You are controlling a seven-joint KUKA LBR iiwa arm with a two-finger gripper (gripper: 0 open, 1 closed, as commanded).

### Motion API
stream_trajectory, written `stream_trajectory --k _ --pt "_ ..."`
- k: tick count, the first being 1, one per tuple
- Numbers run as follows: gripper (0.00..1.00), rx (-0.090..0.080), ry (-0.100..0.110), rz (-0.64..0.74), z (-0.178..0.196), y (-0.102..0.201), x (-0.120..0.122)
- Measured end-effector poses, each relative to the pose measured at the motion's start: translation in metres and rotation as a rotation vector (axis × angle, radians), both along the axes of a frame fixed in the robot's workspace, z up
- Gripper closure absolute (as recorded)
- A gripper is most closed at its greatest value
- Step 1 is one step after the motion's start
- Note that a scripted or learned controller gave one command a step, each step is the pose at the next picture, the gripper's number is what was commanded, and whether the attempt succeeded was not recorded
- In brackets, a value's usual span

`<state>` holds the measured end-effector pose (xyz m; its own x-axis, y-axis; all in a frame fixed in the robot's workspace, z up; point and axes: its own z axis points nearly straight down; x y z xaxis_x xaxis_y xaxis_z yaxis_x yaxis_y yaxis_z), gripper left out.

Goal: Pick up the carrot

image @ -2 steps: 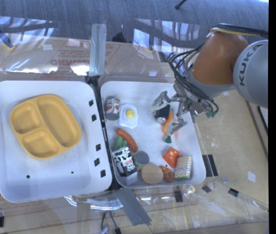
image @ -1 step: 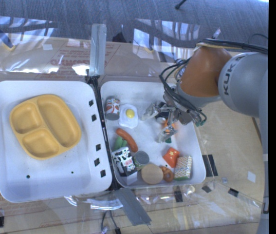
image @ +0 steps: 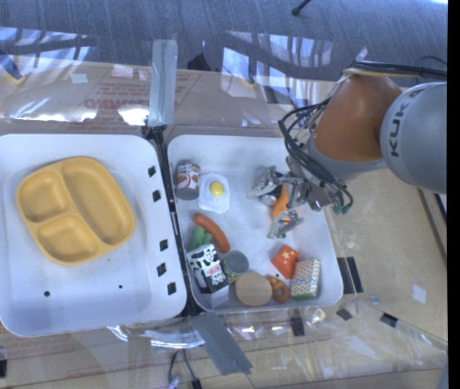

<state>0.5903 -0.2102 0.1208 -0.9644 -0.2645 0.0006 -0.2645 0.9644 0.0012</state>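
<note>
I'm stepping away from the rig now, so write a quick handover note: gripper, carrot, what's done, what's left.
Gripper: the two-finger gripper is low in the right white bin, with the small orange carrot between its fingers.
Carrot: near the bin's right wall, apparently not lifted clear yet.
Other items: yellow divided plate in the left bin; fried-egg toy and red sausage in the right bin.
Done: reach and apparent grasp.
Left: lift and confirm the hold.

Reaches in from the right, grey arm (image: 416,132) bent downward, orange band (image: 347,120) just above the wrist. Black cables loop off the wrist, beside the band. Gripper (image: 282,203) hangs below the band, metal fingers (image: 267,181) spread to either side and closed on an orange carrot (image: 281,202) between them.
</note>
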Motion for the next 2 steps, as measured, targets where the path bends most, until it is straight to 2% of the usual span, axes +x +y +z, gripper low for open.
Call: stream_trajectory --k 1,2 --pt "0.0 -0.002 -0.006 -0.192 -0.027 0.0 0.016" --pt "1.0 -0.002 -0.011 -0.186 -0.015 0.001 0.018"
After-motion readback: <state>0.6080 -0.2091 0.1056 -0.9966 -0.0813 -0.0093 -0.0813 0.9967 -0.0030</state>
